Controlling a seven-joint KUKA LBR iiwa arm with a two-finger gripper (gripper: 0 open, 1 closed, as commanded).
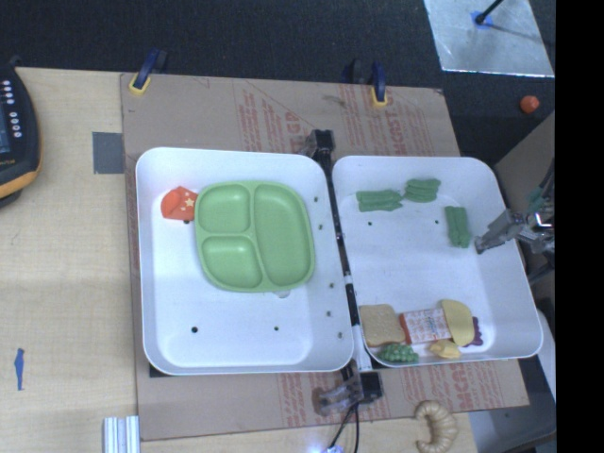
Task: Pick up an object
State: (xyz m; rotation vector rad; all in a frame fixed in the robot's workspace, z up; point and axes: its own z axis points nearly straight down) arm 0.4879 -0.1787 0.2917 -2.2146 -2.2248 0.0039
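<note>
The gripper [491, 239] enters the right bin [415, 272] at 3 o'clock and holds nothing. Whether it is set wide or narrow cannot be told at this size.

Candidate objects:
- Three green pieces [408, 196] at 12 o'clock; the nearest green piece [457, 225] lies just beside the gripper.
- Bread slice [380, 324], grapes [398, 352] and yellow pieces [457, 321], crowded at 6 o'clock.

Hazards:
- The flat green pieces may slide away on closing.
- The crowded 6 o'clock cluster invites a double or glancing grasp.
- The bin wall may obstruct descent.
</note>
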